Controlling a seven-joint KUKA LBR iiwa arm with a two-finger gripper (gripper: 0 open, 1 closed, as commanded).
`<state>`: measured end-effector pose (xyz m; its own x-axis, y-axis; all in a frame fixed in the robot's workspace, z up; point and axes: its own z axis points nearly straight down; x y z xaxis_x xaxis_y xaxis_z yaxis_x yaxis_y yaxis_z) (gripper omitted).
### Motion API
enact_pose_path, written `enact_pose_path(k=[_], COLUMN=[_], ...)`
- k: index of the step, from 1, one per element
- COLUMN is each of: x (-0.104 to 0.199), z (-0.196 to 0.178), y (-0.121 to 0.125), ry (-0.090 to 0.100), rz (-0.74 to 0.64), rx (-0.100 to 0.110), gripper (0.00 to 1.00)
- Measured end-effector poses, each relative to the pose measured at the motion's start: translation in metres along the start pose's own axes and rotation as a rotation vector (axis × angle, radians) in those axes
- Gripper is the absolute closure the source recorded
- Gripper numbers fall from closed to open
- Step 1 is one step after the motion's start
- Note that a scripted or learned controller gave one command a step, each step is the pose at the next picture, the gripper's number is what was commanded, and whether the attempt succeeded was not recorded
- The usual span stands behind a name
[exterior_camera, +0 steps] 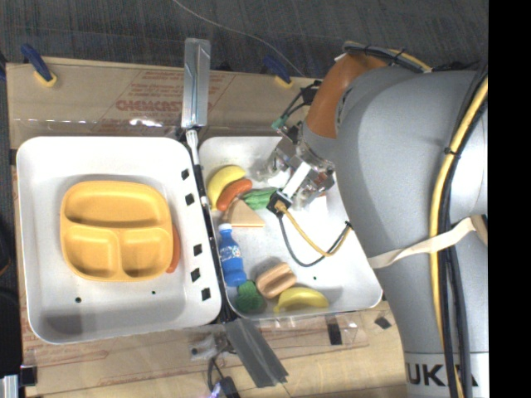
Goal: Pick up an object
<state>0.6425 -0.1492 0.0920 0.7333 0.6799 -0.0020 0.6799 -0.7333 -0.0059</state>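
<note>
The right bin (353, 259) holds several toy foods. At its upper left lie a yellow banana (222, 179) and a red-orange sausage (233, 192), with a green piece (260, 197) and a tan wedge (245, 215) just below. A blue bottle (230, 255) lies along the left wall. Near the front sit a hot dog bun (275, 279), a yellow lemon-like piece (300, 298) and a green lump (250, 298). My gripper (286, 185) is low over the bin's upper middle, right beside the green piece. The wrist and cables hide its fingers.
The left bin (41, 288) holds a yellow divided tray (116, 229). A metal divider (196, 81) stands between the bins at the back. The grey arm (406, 164) covers the right bin's right side. A yellow cable (311, 243) loops over the bin floor.
</note>
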Motion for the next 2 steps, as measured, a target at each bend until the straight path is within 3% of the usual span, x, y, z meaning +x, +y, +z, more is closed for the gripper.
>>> enact_pose_path(k=[1,2], x=[0.003,0.019], z=[-0.010,-0.053], y=[-0.002,-0.044], ry=[-0.001,0.001], rz=[-0.011,0.236], rx=[0.004,0.000], gripper=[1.00,1.00])
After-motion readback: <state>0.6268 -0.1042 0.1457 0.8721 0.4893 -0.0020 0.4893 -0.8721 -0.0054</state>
